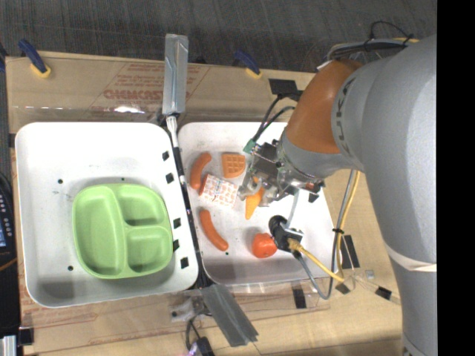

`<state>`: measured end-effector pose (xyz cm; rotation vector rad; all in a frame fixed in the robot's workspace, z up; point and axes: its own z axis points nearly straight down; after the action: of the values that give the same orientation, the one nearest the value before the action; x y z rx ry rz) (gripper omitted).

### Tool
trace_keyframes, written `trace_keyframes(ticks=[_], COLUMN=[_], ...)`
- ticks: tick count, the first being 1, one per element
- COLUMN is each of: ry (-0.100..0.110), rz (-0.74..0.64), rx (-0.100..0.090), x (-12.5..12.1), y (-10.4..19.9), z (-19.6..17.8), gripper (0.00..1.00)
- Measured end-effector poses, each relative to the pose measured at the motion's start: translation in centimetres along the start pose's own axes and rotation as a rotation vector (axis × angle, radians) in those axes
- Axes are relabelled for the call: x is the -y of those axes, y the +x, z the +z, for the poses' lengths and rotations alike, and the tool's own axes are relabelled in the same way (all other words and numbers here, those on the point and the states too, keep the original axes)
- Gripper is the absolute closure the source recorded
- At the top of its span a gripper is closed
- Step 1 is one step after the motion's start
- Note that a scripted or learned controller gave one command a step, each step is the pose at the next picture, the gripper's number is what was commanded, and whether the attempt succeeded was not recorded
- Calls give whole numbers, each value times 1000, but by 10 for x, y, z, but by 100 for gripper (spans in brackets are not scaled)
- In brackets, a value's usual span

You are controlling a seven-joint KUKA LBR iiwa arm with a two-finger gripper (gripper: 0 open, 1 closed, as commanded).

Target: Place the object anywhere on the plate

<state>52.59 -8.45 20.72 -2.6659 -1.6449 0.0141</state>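
The object is judged to be the small orange carrot-like wedge (252, 203), seen near the middle of the right bin, directly under the end effector (261, 186). Whether it is touched, gripped or merely overhung cannot be told, since the wrist hardware hides its upper end; nor can the state of the end effector be told.

It looks like a light, hard plastic toy: stiff, smooth and likely slippery. Its taper is judged to invite slipping toward the thin tip, so it is best taken across the thicker upper part.

Going left to right: the left bin (33, 221) carries one green divided plate (122, 230), set toward its lower-left part, with one large compartment and two smaller ones, nothing seen in any of them.

The right bin (223, 269) holds the rest. An orange sausage-like piece (199, 170) lies near its upper-left corner, and another (214, 231) lies lower, near the left wall. Between them a white printed packet (220, 190) is seen, with a waffle-patterned orange block (233, 165) just above it. A red rounded piece, perhaps a tomato (263, 245), sits toward the lower edge, near a black cable fitting.
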Motion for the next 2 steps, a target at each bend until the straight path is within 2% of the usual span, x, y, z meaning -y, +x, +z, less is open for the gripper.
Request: trace_keyframes(ticks=[1, 2], ry=[-4, -9], rz=[-70, -147], rx=[2, 1], x=[49, 77], y=[72, 117], z=[5, -15], gripper=[100, 100])
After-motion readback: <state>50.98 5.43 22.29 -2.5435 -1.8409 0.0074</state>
